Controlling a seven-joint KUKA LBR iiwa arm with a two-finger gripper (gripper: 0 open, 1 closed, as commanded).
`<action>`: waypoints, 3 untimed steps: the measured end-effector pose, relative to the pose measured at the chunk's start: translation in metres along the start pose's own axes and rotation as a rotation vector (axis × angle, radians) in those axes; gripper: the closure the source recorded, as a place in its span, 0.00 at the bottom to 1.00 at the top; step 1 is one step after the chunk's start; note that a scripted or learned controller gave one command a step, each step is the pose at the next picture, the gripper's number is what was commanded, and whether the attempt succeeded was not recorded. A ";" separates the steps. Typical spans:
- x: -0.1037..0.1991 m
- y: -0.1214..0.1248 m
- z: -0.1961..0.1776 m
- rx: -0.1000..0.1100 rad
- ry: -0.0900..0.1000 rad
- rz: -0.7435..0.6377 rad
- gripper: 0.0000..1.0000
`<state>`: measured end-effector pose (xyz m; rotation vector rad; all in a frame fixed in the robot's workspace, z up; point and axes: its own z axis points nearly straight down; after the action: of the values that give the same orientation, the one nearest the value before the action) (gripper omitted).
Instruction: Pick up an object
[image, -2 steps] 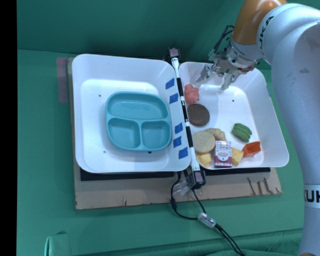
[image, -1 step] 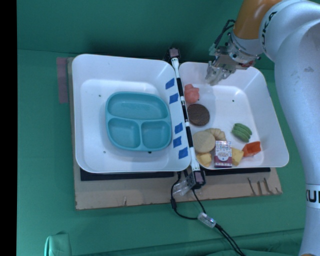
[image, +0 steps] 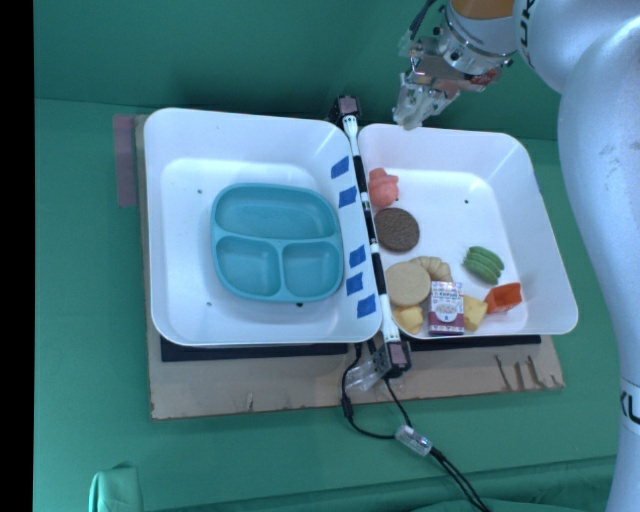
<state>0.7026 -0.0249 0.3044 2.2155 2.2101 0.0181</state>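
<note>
The green-covered surface (image: 90, 300) carries a brown cardboard sheet (image: 250, 385), and on that sit two shallow white bins side by side. The grey arm (image: 590, 150) comes in from the 3 o'clock side and bends toward 12 o'clock, where its end effector (image: 410, 115) hangs over the far rim of the right bin; whether it is released or clenched cannot be told, and nothing shows between its tips.

The left bin (image: 180, 150) holds one teal tray (image: 275, 242) with three compartments. Four blue tape pieces (image: 340, 167) mark the rim where the bins meet, along a black-and-white bar (image: 366, 215).

The right bin (image: 510, 165) holds the task's things, all toy foods, gathered toward its 9 and 6 o'clock sides:
- one dark brown cookie (image: 397, 229)
- one tan round biscuit (image: 407, 283), with a pale ring-shaped piece (image: 436, 266) touching it at 1 o'clock
- one small carton (image: 446, 307) with a printed red and white label, its writing too small to read
- one green pea pod (image: 483, 264), apart at 3 o'clock of the biscuit
- one pinkish-red piece (image: 383, 186) at 12 o'clock of the cookie
- one orange-red piece (image: 503, 297)
- two yellow chunks (image: 409, 318), one on either side of the carton
</note>
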 end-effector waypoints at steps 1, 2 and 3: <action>0.069 -0.008 -0.045 0.000 0.003 0.000 1.00; 0.099 -0.025 -0.061 0.006 0.005 -0.001 1.00; 0.138 -0.071 -0.072 0.011 0.006 -0.001 1.00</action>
<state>0.6303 0.1130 0.3748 2.2231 2.2190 0.0123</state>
